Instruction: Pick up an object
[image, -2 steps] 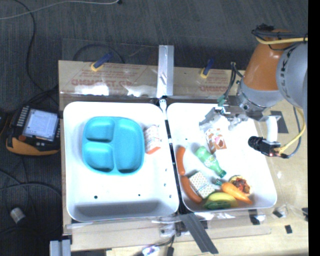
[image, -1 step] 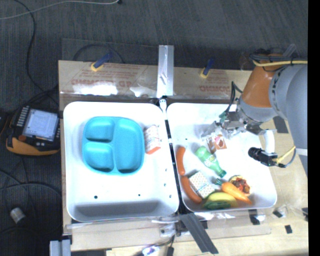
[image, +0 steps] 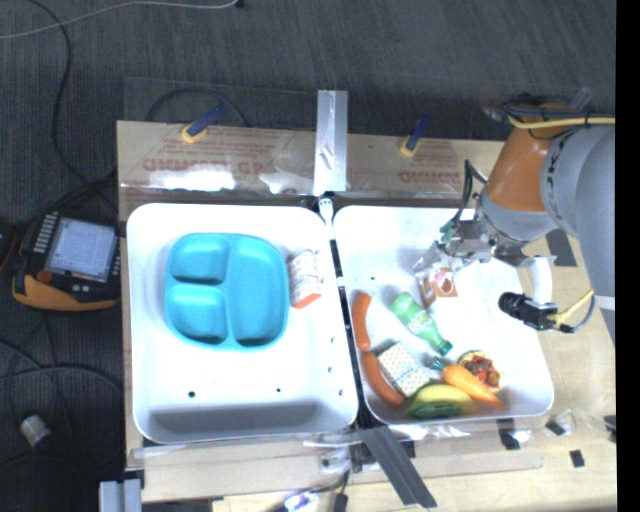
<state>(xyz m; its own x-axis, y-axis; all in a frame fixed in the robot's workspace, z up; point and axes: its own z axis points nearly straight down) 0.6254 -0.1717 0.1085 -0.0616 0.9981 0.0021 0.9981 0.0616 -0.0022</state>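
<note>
- Where the grey arm with its orange band reaches in from the right, the end effector hangs low over the far part of the right white bin.
- A small brown and white packet sits just beneath the end effector, touching or nearly touching its tips; whether the end effector is wide, narrow or gripping the packet cannot be told from this slant.
- Near the packet, toward the bin's middle, lies a green plastic bottle, tilted.
- A long orange sausage-shaped toy runs along the right bin's left wall.
- A checked white and grey block rests beside the sausage shape.
- At the near edge of the right bin sit a yellow-green fruit shape, an orange carrot shape and a dark red and yellow lump, close together.
- The left white bin holds a turquoise divided plastic tray.
- A small white and orange cylinder lies just beside the tray's right edge.
- Both bins stand on the tabletop.
</note>
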